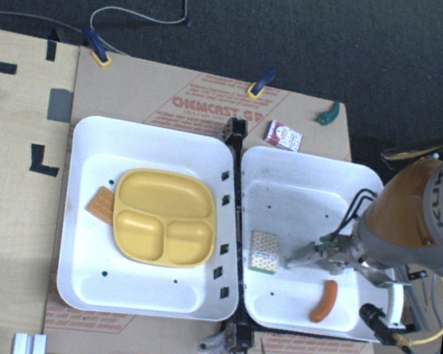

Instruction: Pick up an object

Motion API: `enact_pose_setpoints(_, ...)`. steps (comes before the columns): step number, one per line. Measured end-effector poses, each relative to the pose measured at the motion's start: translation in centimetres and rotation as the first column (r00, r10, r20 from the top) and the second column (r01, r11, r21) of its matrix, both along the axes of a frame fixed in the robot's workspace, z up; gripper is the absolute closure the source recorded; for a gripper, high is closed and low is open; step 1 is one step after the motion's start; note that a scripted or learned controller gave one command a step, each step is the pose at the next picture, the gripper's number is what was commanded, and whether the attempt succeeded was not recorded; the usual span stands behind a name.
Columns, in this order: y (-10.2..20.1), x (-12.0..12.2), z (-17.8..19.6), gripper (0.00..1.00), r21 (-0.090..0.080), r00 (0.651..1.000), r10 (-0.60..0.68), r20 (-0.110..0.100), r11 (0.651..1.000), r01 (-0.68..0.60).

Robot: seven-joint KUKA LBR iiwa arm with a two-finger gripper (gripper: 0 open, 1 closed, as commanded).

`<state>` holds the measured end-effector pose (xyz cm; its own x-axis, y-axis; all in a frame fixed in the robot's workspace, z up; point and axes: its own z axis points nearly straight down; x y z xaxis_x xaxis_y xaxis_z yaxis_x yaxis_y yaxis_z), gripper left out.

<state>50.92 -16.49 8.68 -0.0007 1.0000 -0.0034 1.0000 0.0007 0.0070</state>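
The claw [296, 259] hangs low inside the right bin [322, 175], reaching in from the right; whether it is apart or together cannot be told from here. Just to its left lies a small speckled sponge [264, 250], close to the tip though contact is unclear. Below and slightly right of the claw an orange sausage [323, 301] lies on the bin floor, apart from it. Farther left, in the left bin [86, 192], a yellow divided plate [167, 217] sits with a tan cracker [101, 205] tucked against its left edge. Both bins rest on a cardboard-covered worktop [208, 103].
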Motion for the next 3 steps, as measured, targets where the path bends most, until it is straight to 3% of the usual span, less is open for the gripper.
enact_pose_setpoints(1,0.3,7.3,0.0,0.00,0.001,1.000,0.001,0.001,1.000,-0.001)
enact_pose_setpoints(2,0.1,7.3,1.1,1.00,-0.002,1.000,0.001,0.001,1.000,-0.001)
enact_pose_setpoints(3,0.1,7.3,1.1,0.00,-0.002,1.000,0.001,0.001,1.000,-0.001)
